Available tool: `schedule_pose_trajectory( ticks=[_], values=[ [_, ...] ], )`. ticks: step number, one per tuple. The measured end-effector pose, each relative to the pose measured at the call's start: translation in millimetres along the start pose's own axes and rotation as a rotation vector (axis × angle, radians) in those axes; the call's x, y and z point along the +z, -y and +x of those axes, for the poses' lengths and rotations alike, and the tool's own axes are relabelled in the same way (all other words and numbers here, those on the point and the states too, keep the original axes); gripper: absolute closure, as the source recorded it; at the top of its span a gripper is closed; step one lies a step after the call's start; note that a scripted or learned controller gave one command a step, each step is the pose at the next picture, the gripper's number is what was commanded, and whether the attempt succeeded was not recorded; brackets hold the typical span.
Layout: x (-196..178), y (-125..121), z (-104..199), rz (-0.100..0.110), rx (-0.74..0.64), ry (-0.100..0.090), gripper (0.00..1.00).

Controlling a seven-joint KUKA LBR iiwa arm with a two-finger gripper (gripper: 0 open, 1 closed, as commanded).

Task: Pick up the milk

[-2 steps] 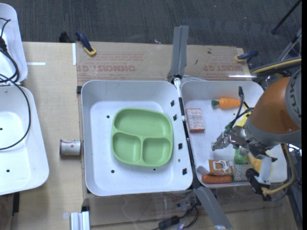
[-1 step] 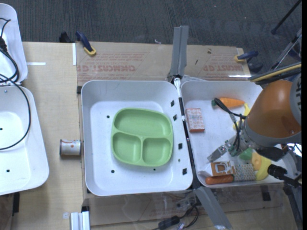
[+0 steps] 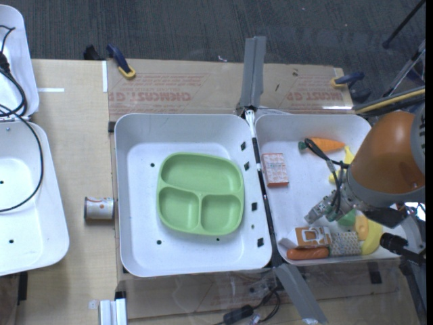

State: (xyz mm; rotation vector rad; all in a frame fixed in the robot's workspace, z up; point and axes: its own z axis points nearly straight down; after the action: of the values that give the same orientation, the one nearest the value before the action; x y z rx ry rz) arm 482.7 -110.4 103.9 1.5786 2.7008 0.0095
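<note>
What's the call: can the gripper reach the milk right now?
Probably yes. The milk lies uncovered near the right bin's front wall, with the gripper close by; the neighbouring toys may crowd the grasp.

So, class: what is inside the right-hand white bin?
The right bin holds a small pink carton, a carrot, an orange-and-white carton and a hot dog. The arm covers whatever lies beneath it.
</note>
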Motion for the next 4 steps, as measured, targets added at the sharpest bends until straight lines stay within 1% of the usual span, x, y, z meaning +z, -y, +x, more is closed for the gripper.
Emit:
schedule_pose_trajectory(
  ticks=[1, 2, 3, 4],
  values=[
    [-87.5, -41.6, 80.4, 0.011, -0.209, -0.010, 1.00],
    [-97.7, -74.9, 134.0, 0.012, -0.160, -0.008, 1.00],
    [-106.1, -75.4, 132.5, 0.012, -0.158, -0.007, 1.00],
    [-101.5, -108.5, 200.2, 0.014, 0.010, -0.007, 1.00]
  ],
)
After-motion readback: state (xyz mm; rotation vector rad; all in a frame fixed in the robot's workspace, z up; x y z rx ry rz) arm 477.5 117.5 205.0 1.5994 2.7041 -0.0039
